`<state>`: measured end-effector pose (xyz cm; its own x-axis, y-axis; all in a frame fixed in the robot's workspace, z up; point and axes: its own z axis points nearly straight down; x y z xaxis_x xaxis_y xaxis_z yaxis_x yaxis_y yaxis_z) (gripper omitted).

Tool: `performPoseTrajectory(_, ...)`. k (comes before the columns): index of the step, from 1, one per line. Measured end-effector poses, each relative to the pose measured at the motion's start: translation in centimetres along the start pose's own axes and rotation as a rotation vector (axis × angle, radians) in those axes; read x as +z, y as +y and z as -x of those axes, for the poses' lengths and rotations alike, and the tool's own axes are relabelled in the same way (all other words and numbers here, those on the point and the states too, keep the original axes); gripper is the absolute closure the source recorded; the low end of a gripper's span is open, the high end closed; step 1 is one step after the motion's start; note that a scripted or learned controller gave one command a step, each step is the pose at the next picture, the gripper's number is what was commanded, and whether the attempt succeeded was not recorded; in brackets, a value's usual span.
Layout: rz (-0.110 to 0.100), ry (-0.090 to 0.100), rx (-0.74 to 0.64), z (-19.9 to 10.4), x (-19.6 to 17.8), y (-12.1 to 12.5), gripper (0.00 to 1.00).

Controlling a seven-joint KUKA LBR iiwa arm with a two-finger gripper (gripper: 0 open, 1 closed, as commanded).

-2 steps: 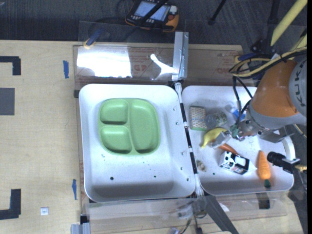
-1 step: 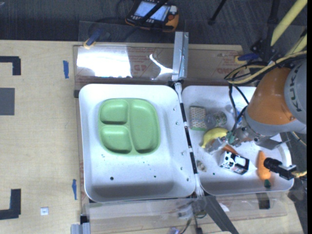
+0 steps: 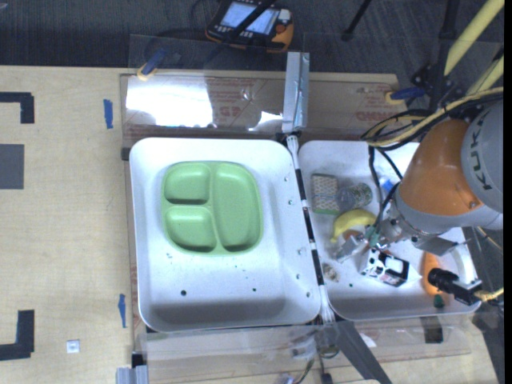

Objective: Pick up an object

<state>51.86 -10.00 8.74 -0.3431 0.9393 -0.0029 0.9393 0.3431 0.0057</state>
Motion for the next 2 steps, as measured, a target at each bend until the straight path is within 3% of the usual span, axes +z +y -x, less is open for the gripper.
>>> performPoseTrajectory(1, -0.002, 0.001, -0.125, 3.1, -4.6, -2.9, 0.0)
performPoseTrajectory(2, 0.0, 0.0, -0.144, 0.4, 0.0, 0.2, 0.0)
